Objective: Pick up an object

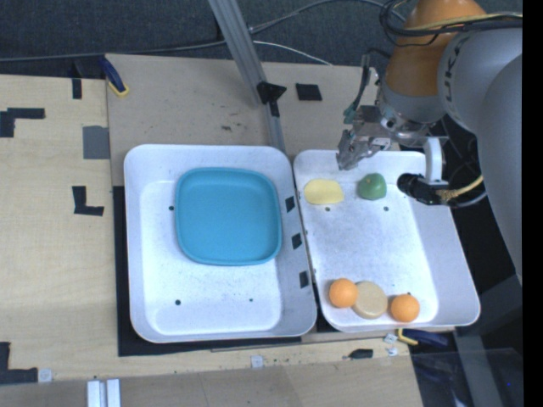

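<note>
A: Camera view, from above at a slant. Landmark: the right bin (441, 261). The end effector (352, 158) hangs over that bin's far rim, toward its far left corner. Nothing sits between its tips. Open or closed, I cannot tell; the tips blur into one dark cluster.

B: Candidates in that bin?

A: Five. At the far end, a pale yellow lump (323, 192), flattish and smooth, and just beside it a small green ball (371, 186), a little dull. At the near end, a row: an orange ball (343, 293), a beige disc (369, 299) touching it, and a second orange ball (405, 308) touching the disc's other side.

B: Which one would you go for?

A: My guess is the yellow lump or the green ball, both just near-side of the tips. The green one is round and may roll off a glancing pinch, so I would centre over it, come straight down, and close across its widest part. The yellow lump lies low; the tips must reach almost to the bin floor.

B: Anything else?

A: Left of the right bin, the other bin (144, 227) holds a teal square plate (227, 215), glossy, round-cornered. Both bins are white plastic, faintly speckled, on a tan worktop (51, 253).
</note>
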### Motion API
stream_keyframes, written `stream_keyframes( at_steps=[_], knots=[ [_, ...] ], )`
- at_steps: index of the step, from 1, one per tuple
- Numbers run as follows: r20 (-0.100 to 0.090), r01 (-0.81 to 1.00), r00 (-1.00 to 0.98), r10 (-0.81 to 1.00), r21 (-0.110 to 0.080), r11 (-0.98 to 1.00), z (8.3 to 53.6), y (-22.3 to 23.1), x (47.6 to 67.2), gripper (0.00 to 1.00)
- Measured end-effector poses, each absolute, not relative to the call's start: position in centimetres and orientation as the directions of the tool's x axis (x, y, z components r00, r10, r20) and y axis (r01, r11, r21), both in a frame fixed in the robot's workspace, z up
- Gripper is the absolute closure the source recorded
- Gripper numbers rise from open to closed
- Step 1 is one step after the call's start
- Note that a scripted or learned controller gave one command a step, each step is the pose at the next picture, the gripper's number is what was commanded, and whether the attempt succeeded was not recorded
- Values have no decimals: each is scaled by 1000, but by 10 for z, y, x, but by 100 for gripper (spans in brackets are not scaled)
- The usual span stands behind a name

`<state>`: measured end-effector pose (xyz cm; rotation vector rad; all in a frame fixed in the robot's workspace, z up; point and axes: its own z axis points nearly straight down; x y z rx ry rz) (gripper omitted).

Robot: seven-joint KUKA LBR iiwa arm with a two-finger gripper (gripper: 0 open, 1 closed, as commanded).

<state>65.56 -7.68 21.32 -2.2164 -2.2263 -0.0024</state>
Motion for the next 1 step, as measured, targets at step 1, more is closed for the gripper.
stream_keyframes(
  at_steps=[1],
  knots=[
    [1, 1000, -5, 1000, -1, 5, 209, -17, 653, 100]
  ],
)
